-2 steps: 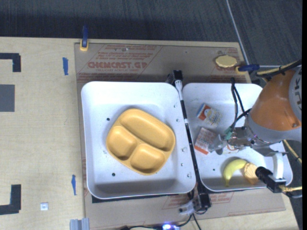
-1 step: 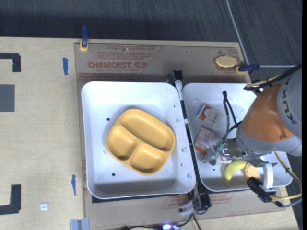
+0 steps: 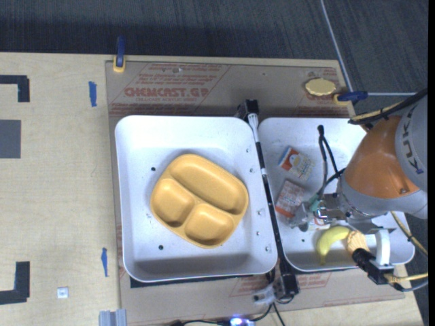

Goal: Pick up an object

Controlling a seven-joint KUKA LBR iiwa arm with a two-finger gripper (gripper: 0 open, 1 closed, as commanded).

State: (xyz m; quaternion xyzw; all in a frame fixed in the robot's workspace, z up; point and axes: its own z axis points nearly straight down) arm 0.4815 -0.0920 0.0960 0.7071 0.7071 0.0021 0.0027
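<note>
The gripper is seen low in the right bin, just beside a banana at the near edge. A yellow tray lies in the left bin.

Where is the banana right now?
The banana lies in the right bin, near its front edge, just below the robot's hand and to the right of the small packets.

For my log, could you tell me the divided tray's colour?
Mustard yellow, in the camera view: the three-compartment plastic tray.
</note>
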